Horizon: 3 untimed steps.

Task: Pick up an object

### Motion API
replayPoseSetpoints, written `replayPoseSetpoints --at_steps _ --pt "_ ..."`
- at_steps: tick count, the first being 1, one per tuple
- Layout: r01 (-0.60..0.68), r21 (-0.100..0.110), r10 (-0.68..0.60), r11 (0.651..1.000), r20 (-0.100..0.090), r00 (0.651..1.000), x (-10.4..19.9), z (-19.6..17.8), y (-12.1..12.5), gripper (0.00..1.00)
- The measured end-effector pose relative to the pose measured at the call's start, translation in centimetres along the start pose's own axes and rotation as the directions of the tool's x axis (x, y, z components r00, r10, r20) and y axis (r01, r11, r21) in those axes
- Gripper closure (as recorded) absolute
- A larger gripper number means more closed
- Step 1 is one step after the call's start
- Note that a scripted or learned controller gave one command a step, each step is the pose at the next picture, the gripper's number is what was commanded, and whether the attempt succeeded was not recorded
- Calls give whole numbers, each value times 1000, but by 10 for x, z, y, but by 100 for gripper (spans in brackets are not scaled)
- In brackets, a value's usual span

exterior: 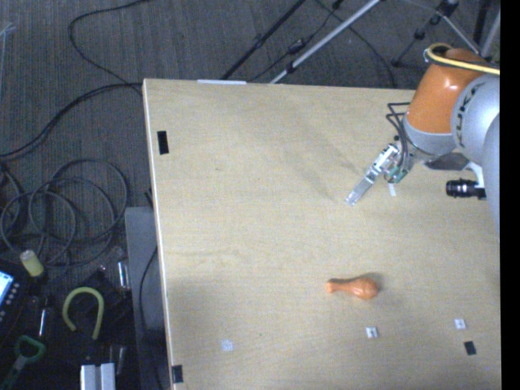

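Note:
An orange, pear-shaped object (354, 287) lies on its side on the light wooden tabletop (260, 201), right of the middle and toward the near edge. My gripper (355, 197) hangs over the table at the right and points down and to the left. It is well apart from the orange object, roughly a hand's length farther back, with nothing seen in it. The grey arm with its orange band (443, 96) reaches in from the upper right.
Small white tags (371, 331) (460, 323) and a black tag (470, 348) sit on the table near the front right. A black mark (162, 142) lies by the left edge. Cables (65, 210) and tools cover the floor at left; tripod legs (341, 23) stand behind the table.

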State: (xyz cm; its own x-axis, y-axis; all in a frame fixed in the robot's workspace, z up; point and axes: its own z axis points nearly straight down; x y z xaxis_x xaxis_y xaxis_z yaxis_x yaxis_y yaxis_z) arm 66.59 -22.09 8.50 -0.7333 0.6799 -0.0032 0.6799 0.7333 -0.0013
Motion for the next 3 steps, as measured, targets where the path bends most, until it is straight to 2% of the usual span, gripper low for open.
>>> replayPoseSetpoints --at_steps 1,2,3 --pt "-419 0 419 908 -1 908 10 -66 -12 0" --pt "-338 1 338 941 -1 941 4 1 8 0" --pt "-337 2 337 942 3 942 4 -9 9 100"
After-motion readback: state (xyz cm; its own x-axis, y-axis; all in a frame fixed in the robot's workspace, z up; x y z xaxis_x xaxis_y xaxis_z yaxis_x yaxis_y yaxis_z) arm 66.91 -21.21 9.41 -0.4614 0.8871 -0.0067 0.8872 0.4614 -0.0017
